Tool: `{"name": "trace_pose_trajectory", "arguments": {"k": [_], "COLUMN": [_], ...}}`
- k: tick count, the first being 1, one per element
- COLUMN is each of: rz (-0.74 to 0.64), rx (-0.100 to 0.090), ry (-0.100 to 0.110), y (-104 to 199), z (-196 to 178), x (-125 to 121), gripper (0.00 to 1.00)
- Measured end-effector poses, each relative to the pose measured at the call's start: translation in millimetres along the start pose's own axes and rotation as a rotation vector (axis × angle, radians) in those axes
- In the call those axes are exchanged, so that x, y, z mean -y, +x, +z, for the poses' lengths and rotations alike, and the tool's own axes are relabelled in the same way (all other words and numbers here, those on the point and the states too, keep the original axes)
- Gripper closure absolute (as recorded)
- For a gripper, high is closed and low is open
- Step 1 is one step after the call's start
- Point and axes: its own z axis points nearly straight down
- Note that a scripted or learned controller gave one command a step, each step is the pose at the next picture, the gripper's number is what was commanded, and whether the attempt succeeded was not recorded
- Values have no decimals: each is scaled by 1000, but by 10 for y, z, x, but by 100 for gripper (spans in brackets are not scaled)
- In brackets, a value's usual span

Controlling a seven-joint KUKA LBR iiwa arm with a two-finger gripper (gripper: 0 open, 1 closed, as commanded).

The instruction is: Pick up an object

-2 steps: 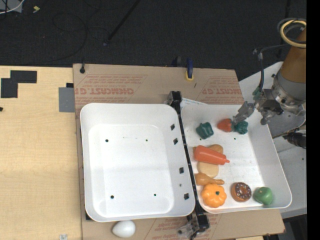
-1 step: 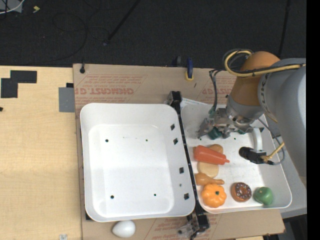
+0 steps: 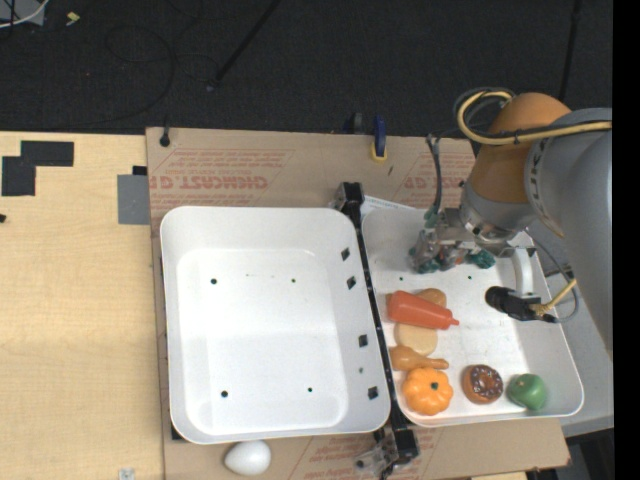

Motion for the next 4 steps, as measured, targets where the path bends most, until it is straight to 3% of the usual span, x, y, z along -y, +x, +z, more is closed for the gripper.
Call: {"name": "trace_pose_trajectory", "arguments": {"k": [1,2,3,4], "rz": [1,1,0,-6], "rx": [2,2,2,-1], "ry": [-8,-2,-11,-7], "y": [29,34,189,1048], "z": [-271,159,-558,-798], "x": [-7,-5,-18,-8], "gripper": [100,100,100,100]}}
